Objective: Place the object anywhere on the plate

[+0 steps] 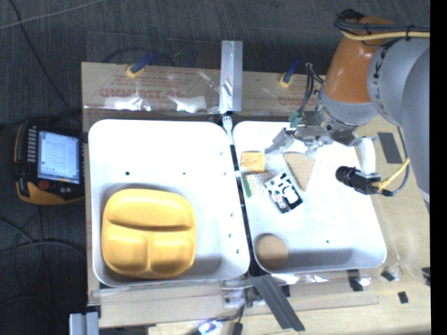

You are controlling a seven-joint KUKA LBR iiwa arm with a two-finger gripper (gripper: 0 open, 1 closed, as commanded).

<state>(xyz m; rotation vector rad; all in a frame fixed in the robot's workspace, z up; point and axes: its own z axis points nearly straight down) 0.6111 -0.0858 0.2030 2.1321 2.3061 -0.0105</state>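
Hovering at the right bin's (377, 253) upper edge, the tool (302, 132) was seen above the tan wedge (302, 167); its spread could not be told. A centred descent was advised.

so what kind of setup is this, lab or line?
Most likely a robotics lab pick-and-place cell: two white bins taped to a bench, a teach pendant at the side, loose cables on the floor, and toy-like props such as a yellow divided plate.

The two shallow white bins (167, 135) look like smooth, faintly glossy plastic; the divided yellow plate (148, 230) has a smooth, satin plastic look. The bare wooden worktop (405, 218) is matt, the crinkled clear plastic sheet (167, 93) shiny, and the orange-banded grey arm (370, 54) smooth and glossy
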